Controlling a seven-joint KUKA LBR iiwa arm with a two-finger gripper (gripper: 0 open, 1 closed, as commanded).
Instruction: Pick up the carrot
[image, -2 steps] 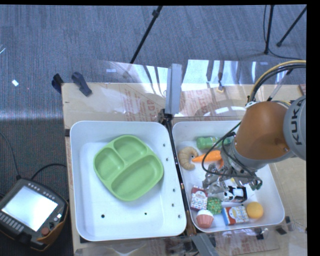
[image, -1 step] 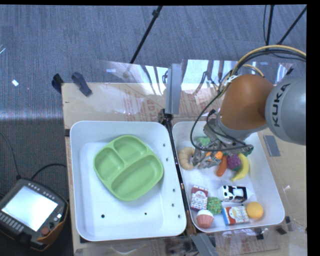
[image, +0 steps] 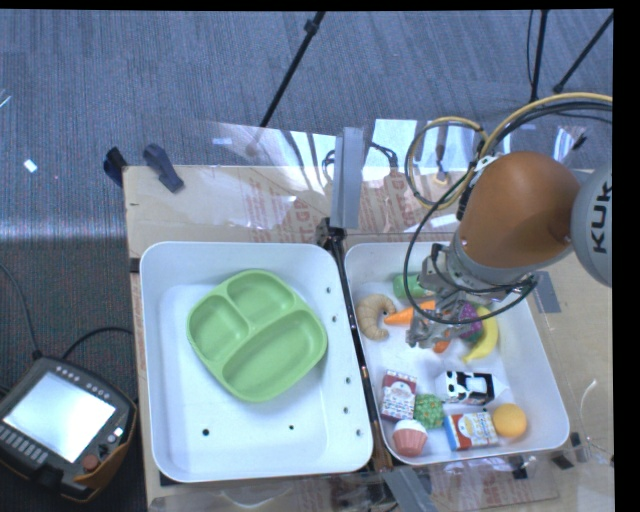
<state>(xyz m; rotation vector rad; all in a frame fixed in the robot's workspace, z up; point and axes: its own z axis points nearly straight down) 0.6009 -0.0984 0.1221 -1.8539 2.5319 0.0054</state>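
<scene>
Lying in the far-left part of the right bin (image: 552, 385), the carrot (image: 400, 317) sits just right of the croissant (image: 374, 313), its orange body partly covered by the gripper (image: 438, 322). Its long axis runs roughly left to right, the narrow tip seemingly pointing left toward the croissant. The gripper is lowered over the carrot's right end, beside the banana (image: 486, 338); whether its fingers are open or closed cannot be told. The step appears to be the grasp itself; next would come a firm closure and a straight lift.
</scene>
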